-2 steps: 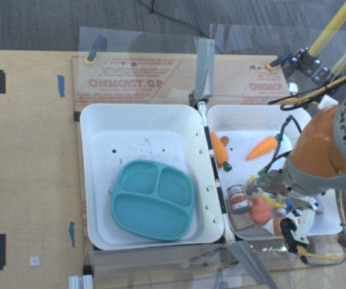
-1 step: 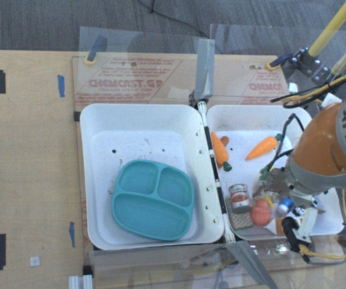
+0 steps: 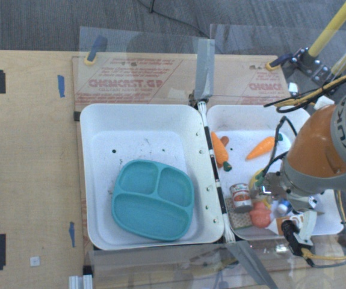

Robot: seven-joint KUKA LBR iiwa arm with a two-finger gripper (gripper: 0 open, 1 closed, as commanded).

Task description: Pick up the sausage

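A reddish, rounded piece that may be the sausage [image 3: 260, 217] lies at the front of the right bin [image 3: 245, 134], beside a small can [image 3: 240, 195]. My gripper [image 3: 283, 211] hangs low over the bin's front right part, right next to the reddish piece. The grey and orange wrist [image 3: 317, 155] covers most of it from above. I cannot see anything held.
Two orange carrots lie in the right bin, one [image 3: 220, 150] along the left wall and one [image 3: 261, 148] farther back. A teal divided plate [image 3: 153, 199] sits in the left bin [image 3: 100, 131]. Cables and a yellow pole [image 3: 335, 23] run at the back right.
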